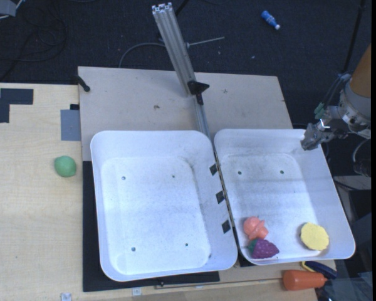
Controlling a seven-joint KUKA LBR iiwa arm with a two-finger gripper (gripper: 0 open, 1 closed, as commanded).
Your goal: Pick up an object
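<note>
Objects for picking lay in the right bin (272,144), all along its near edge: an orange-pink toy (255,227) at the near left, a purple grape-like toy (264,249) touching it on its near side, and a yellow round piece (314,236) well to their right, close to the bin's near right corner. The gripper (309,139) hung over the far right rim of that bin, well apart from all three toys, with nothing visible between its fingers; whether they stood wide or narrow could not be told from the slanted view. The left bin (151,143) sat just beside the right one, the two joined along a seam with small black clips. A green ball (65,166) rested on the wooden bench to the left of the bins. An orange carrot-like toy (304,279) lay outside the right bin, just beyond its near edge. A grey metal rail (178,49) slanted away from the far side of the bins.
</note>
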